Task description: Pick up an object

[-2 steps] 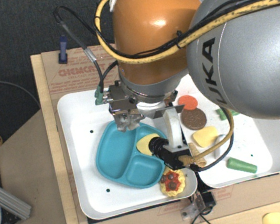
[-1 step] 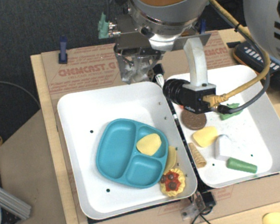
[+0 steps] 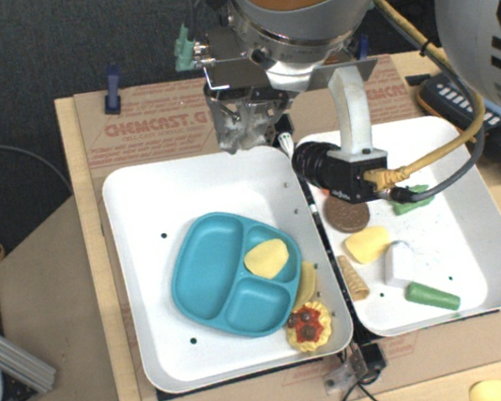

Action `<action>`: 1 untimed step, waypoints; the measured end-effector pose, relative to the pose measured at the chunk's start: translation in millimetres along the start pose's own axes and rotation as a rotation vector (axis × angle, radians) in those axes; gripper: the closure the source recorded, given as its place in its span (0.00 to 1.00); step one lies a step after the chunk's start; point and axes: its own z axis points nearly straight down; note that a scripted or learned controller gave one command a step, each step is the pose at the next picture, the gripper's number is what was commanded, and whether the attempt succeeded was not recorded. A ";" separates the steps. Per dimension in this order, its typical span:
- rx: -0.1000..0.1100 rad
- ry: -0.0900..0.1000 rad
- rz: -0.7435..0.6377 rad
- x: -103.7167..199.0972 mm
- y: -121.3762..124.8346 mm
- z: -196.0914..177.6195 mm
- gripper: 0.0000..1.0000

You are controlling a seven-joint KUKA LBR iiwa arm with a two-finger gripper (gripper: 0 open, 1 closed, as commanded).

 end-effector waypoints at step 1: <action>-0.002 0.001 -0.002 0.9 0.3 -10.2 1.00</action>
